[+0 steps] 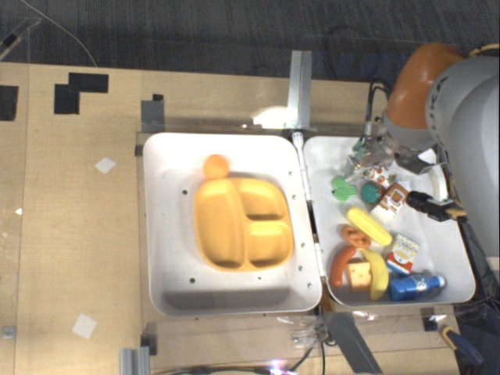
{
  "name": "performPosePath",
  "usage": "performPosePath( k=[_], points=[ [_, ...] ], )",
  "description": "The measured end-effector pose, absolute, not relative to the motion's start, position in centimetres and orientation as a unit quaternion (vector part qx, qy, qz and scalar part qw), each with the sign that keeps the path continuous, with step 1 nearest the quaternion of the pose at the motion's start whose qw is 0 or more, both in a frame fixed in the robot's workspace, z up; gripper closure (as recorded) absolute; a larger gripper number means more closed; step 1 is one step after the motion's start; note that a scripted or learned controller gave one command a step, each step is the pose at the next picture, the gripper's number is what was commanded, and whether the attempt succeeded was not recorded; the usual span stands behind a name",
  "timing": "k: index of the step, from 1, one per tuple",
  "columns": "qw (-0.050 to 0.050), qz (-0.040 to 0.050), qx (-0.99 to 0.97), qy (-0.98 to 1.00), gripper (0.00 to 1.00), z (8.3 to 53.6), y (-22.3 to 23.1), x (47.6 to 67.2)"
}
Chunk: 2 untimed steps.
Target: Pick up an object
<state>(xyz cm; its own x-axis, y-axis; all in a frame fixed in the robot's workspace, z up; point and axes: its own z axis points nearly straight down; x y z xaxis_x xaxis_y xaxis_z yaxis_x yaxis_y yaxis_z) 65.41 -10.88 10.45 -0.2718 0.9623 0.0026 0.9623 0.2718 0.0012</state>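
Note:
My gripper [365, 158] reaches down into the far part of the right bin [466, 266], just above a green toy [341, 188] and a small teal and red piece [369, 191]. A brown and white box [391, 200] lies right beside them. Nearer the front are a yellow oblong toy [368, 225], a red sausage [339, 266], a cheese cube [359, 275], a banana [379, 276], a small white and red carton [403, 254] and a blue bottle [416, 287]. Nothing is visibly held in the gripper.
The left bin [168, 276] holds a yellow divided tray [238, 225] and an orange ball [216, 166] at its far edge. The grey arm with its orange band [414, 92] hangs over the right bin's far right corner. A metal post [301, 92] stands between the bins.

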Motion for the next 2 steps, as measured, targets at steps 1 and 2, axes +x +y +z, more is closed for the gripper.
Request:
performPosePath(
  k=[1,2],
  points=[
    [-0.003,-0.0037,-0.76,-0.65,1.0,18.8,-5.8,62.4],
    [0.0,0.0019,-0.811,-0.584,1.0,10.2,-16.0,56.0]
  ],
)
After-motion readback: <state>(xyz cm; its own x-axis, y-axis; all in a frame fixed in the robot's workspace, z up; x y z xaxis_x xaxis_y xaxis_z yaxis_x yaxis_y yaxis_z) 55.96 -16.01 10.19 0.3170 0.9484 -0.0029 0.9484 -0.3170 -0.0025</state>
